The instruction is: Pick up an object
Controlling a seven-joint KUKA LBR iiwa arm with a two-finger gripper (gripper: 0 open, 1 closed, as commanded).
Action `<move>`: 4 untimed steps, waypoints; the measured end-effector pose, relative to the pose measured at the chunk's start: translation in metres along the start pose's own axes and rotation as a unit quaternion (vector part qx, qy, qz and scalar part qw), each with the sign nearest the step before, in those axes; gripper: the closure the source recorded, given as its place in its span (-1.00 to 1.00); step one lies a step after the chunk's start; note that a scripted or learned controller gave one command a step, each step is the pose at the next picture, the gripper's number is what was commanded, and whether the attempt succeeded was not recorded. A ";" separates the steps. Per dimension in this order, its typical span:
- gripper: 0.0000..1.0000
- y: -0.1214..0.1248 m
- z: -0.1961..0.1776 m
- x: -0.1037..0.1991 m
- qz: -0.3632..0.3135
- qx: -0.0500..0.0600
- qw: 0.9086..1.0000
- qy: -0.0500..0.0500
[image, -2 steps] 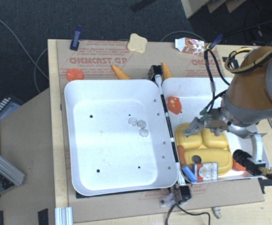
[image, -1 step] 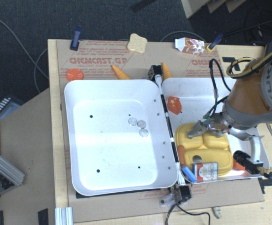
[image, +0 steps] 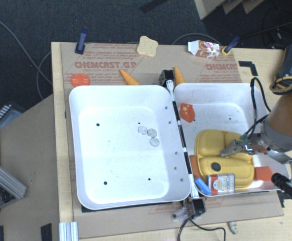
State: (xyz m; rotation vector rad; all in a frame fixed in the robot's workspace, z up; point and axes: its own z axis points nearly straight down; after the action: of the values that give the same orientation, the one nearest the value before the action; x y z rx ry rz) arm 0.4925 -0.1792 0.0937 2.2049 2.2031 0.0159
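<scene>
hovering my gripper point(image: 232, 149) low over yellow object point(image: 221, 159), biggest target in right bin point(image: 211, 97); orange piece point(image: 187, 112) well beyond jaws; cannot tell whether jaws open.

The arm point(image: 286, 127) reached in from the right edge of the camera view, its orange band above the grey wrist, which was bent down and leftward. The end effector point(image: 232, 149) pointed left and hung low, its slim dark fingers point(image: 228, 152) angled toward the lower left. Whether they were parted or closed could not be made out.
</scene>
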 end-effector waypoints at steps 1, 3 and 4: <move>-1.00 -0.009 -0.157 -0.035 0.000 0.011 1.000 0.004; -1.00 0.034 -0.001 0.001 -0.001 0.011 1.000 0.005; -1.00 -0.002 0.007 -0.002 0.000 0.005 1.000 0.003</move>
State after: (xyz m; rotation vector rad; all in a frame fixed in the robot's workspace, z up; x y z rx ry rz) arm 0.4906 -0.1816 0.0870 2.2139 2.2110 0.0119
